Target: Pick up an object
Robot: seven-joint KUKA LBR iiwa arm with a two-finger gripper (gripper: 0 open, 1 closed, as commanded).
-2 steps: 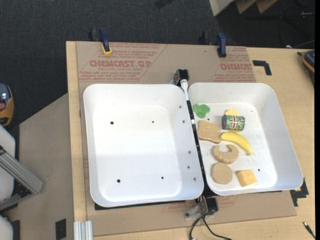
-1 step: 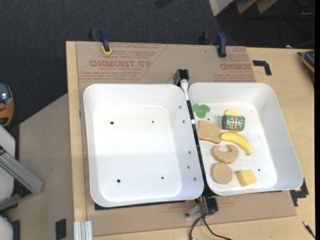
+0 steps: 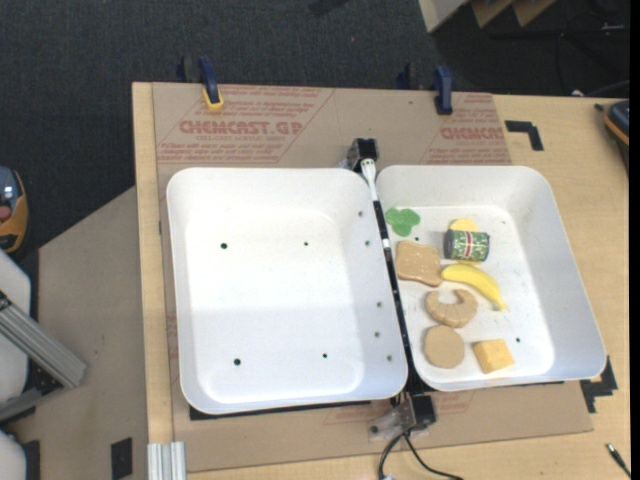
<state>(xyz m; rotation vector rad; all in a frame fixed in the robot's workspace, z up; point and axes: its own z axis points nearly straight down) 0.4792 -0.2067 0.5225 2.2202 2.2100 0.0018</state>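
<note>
While two white bins are set side by side on the bench [image 3: 300,118], all loose items are found in the right bin [image 3: 560,258], at 3 o'clock from the left bin [image 3: 180,268]. Within the right bin, a green piece [image 3: 403,221] is seen at 10 o'clock, a small can [image 3: 467,241] at 12, a toast slice [image 3: 418,264] at 9, a banana [image 3: 474,282] near centre, just beside a curved pastry [image 3: 452,307] at 8. A round cookie [image 3: 444,347] is placed at 7, an orange block [image 3: 493,355] at 6. Whether the gripper is spread or pressed together cannot be told.
</note>
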